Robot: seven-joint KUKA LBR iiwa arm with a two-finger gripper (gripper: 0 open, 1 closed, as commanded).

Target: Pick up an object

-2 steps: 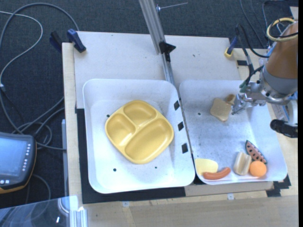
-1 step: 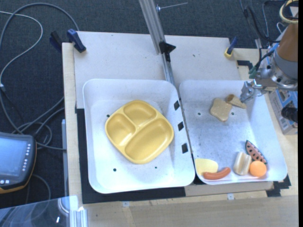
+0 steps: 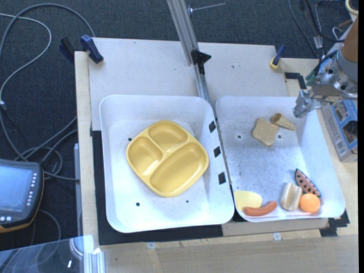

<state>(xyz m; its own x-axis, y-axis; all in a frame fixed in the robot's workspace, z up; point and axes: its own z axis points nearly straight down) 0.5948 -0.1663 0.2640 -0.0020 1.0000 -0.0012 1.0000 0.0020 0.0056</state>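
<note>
You're looking at a robotics lab — loose cables [image 3: 34,67] trail over dark carpet, a teach pendant [image 3: 17,195] sits at the left, blue clamps [image 3: 91,47] pin the tabletop [image 3: 148,67], and an aluminium camera post [image 3: 182,19] rises between two white bins [image 3: 114,209].

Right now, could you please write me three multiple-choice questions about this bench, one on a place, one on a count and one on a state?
1. Where does the yellow plate lie?
A. in the left bin
B. in the right bin
C. on the dark floor

2. How many sections does that plate have?
A. one
B. three
C. six

3. How is the gripper placed?
A. pressed onto the orange ball
B. over the far right edge of the right bin, apart from the food
C. inside the yellow plate

Answers: 1 A, the plate fills the middle of the left bin; 2 B, two small sections and one large; 3 B, it hangs beyond the bread piece.
</note>
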